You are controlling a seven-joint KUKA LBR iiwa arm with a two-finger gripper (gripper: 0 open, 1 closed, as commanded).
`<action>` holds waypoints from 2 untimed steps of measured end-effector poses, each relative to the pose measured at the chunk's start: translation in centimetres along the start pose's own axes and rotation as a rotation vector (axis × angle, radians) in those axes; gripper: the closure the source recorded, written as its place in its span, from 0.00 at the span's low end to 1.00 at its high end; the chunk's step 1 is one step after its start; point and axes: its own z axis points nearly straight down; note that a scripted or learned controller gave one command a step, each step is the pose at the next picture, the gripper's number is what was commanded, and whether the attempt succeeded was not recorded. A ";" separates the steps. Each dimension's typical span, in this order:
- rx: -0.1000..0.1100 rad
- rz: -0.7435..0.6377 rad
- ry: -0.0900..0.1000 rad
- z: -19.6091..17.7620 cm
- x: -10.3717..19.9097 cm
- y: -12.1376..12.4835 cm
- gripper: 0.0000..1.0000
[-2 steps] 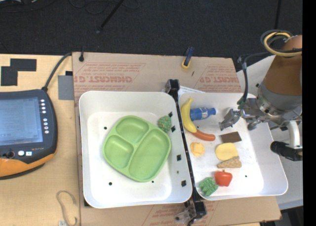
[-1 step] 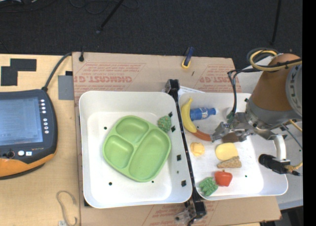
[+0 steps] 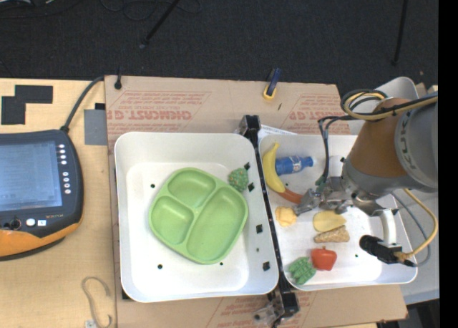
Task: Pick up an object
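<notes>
The right bin (image 3: 358,266) holds several toy foods. A yellow banana (image 3: 270,167) lies by its left wall, with a blue bottle (image 3: 293,165) beside it and an orange stick-shaped piece (image 3: 290,194) just below. My gripper (image 3: 315,203) hangs low over the bin's middle, between the orange piece and a pale yellow potato-like piece (image 3: 328,220). A small yellow lump (image 3: 286,216) lies just left of the gripper. Nearer the front are a tan cracker-like piece (image 3: 331,235), a red pepper (image 3: 324,258) and a green leafy piece (image 3: 302,270).
The left bin (image 3: 136,176) carries a green divided plate (image 3: 199,213) and a small green broccoli piece (image 3: 240,177) by its right wall. A tablet-like pendant (image 3: 36,183) lies at the bench's left. The arm's body and cables (image 3: 390,155) cover the right bin's far right side.
</notes>
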 end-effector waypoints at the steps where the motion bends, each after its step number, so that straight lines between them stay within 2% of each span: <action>1: 0.006 0.005 0.003 -0.8 -0.2 0.0 1.00; 2: -0.007 0.007 -0.001 -6.4 -1.1 -0.4 1.00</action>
